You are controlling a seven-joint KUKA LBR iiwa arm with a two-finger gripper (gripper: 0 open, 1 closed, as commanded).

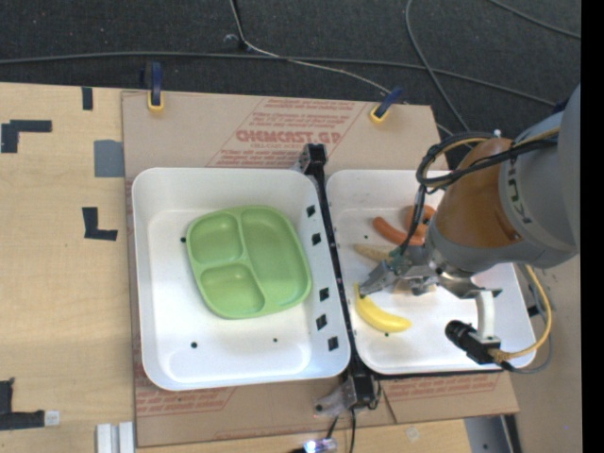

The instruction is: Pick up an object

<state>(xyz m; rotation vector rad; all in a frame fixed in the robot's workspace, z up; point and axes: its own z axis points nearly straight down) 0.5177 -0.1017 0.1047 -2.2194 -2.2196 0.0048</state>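
Fingers (370,281) of the gripper (377,279) appear slightly spread, tips hanging just above the upper end of the banana (381,317). Nothing sits between them. Whether the tips touch the fruit cannot be settled from this angle.

Landmark: the black divider (326,253) where the two bins meet.

- Right of the divider: the right bin (415,352). The banana lies near the divider, toward the bin's front. Behind it, an orange carrot-like item (389,228) lies partly under the arm (491,210). A pale stick-shaped item (371,252) lies between the two; its kind cannot be made out.
- Left of the divider: the left bin (156,253), holding a green three-part tray (248,261), well apart from the gripper.
- Both bins rest on a cardboard sheet (283,135) on the desk (57,253), held by two clips (154,97) at its far edge.

Task status, as a judgement:

1. Approach: looks done. The gripper is down inside the right bin, over the banana.
2. Grasp: not yet done. The banana lies flat on the bin floor.
3. Lift: not yet done.

The banana is the likely target. Its curved, smooth skin could slip out if the fingers close on the tip alone.

Writing: red print on the cardboard behind the bins reads roughly "CHEMCAST GP"; smaller lines around it are too fine to read.
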